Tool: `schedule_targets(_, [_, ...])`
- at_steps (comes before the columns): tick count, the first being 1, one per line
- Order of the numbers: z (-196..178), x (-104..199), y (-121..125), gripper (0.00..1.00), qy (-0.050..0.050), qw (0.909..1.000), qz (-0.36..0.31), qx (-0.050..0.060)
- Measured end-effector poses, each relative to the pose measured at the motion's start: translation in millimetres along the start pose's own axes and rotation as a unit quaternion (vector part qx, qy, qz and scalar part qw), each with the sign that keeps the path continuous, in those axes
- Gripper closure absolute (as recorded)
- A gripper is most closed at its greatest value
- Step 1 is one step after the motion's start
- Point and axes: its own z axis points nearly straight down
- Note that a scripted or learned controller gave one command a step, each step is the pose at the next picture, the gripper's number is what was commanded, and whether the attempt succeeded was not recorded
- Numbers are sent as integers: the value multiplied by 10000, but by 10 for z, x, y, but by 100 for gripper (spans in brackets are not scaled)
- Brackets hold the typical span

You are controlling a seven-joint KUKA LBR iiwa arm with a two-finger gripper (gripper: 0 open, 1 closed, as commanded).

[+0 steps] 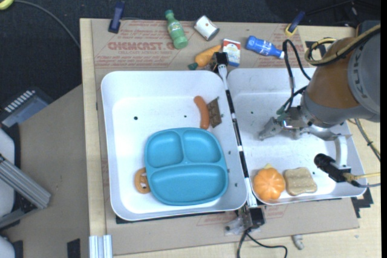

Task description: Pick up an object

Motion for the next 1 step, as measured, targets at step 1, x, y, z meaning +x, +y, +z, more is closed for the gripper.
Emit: schedule_targets(1, [-16,-115,1013,0,1,10000,-15,-21])
